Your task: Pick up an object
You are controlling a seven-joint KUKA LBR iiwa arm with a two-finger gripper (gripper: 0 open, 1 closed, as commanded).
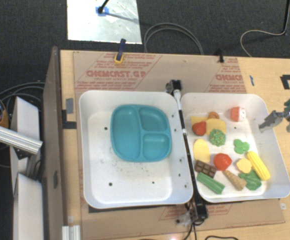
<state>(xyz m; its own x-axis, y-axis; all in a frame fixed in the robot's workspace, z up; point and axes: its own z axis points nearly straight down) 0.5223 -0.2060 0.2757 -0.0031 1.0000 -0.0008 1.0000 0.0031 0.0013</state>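
The right bin (272, 134) holds several toy foods: a red and white piece (237, 114), a red tomato (199, 128), a green broccoli (217, 137) on a yellow block, a red pepper (222, 160), a corn cob (258, 165), a brown chocolate bar (205, 169) and a green cucumber (210, 183). My gripper (278, 123) hangs at the far right, above the right rim of this bin and to the right of the red and white piece. Its fingers stand apart with nothing between them.
A teal divided plate (140, 133) lies in the left bin (97, 149). A dark ridge (183, 134) separates the two bins. Cables lie on the dark floor beyond the bench, and a grey metal rail (12, 138) sits at the left.
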